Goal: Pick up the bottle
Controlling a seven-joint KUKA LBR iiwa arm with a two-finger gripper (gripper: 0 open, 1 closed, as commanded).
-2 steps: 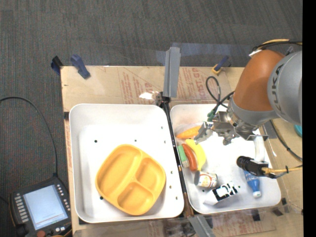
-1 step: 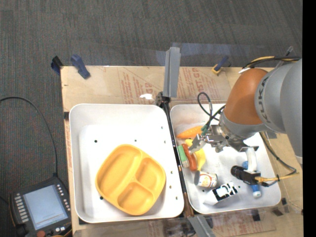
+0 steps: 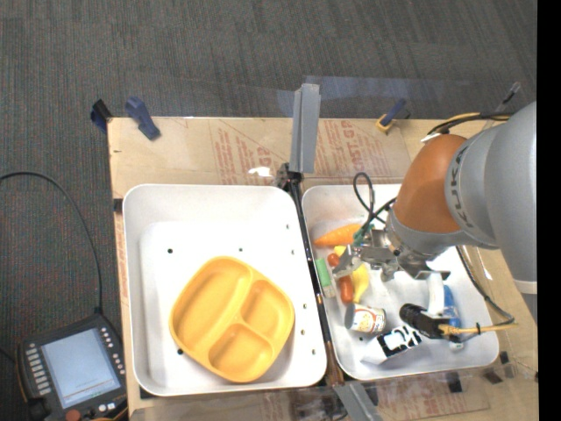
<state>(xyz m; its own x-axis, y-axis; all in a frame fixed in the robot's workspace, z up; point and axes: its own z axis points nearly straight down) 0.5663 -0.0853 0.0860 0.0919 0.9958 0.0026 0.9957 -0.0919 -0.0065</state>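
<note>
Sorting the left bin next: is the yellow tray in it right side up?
Right side up: the yellow tray shows its three hollow compartments facing up.

No legible text on cardboard (image 3: pixel 228 152)

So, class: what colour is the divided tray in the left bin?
Yellow: the divided tray shows plainly in the camera view, lying in the left bin.

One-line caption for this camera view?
Arm reaches into right bin over mixed clutter; yellow tray lies in left bin.
</note>
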